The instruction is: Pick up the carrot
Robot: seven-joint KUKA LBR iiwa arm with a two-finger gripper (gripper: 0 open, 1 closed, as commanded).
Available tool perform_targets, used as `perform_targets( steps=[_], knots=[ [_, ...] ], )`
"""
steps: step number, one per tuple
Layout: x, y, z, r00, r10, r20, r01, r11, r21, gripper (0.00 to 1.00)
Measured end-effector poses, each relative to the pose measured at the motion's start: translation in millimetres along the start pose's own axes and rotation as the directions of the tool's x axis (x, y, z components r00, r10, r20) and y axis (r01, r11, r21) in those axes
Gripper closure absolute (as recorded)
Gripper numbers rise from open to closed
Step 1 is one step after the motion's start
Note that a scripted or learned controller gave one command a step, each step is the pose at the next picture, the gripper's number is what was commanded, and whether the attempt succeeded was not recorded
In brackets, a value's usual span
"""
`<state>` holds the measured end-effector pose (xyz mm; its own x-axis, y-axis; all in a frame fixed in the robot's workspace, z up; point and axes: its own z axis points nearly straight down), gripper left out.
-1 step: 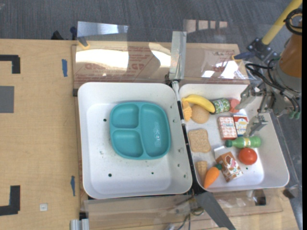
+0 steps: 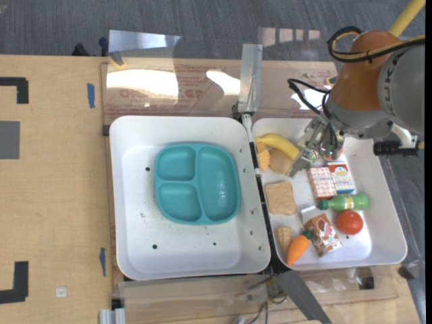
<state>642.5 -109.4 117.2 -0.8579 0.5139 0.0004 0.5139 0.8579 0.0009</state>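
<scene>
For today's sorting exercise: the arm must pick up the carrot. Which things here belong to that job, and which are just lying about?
Belongs to the job:
carrot
gripper
right bin

Just lying about:
banana
tomato
slice of bread
green bottle
teal divided plate
left bin

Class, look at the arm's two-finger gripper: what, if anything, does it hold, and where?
Nothing: the gripper hangs beside the yellow banana; the small orange carrot lies untouched.

We read no text. Red print on the cardboard sheet [image 2: 169,90] at 12 o'clock and the small cartons' [image 2: 331,179] labels blur beyond our reading.
</scene>
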Motion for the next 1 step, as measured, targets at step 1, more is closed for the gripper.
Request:
perform_targets(
  steps=[1],
  knots=[
    [25.1, -0.8, 21.0, 0.974, 0.225, 0.016, -0.225, 0.974, -0.008, 0.0]
  ],
)
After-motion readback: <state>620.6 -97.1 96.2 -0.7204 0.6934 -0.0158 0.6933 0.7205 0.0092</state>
